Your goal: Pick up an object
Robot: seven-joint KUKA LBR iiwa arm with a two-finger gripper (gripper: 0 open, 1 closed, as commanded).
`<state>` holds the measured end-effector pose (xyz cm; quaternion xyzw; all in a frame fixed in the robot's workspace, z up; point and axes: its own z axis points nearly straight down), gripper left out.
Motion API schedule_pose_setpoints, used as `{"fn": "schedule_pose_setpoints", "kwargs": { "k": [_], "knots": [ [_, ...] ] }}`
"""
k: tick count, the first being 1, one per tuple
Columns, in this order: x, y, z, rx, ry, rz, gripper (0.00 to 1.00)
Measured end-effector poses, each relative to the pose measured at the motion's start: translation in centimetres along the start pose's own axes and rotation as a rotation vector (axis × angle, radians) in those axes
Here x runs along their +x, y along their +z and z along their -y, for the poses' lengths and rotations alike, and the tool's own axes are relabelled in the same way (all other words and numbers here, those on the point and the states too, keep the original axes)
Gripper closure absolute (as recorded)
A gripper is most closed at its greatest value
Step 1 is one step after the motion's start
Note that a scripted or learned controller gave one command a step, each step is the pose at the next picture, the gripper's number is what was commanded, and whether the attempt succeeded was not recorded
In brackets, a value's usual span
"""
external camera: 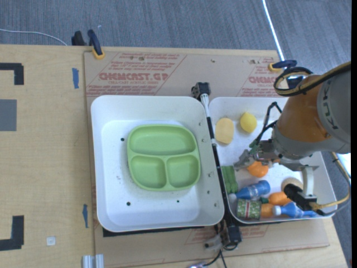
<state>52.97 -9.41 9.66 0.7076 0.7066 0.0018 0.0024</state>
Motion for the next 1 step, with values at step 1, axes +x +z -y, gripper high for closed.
{"fn": "schedule_pose_setpoints", "kwargs": {
  "k": [1],
  "knots": [
    [4.94,-8.83,3.53,0.005,-0.003,-0.001,1.0]
  ]
}}
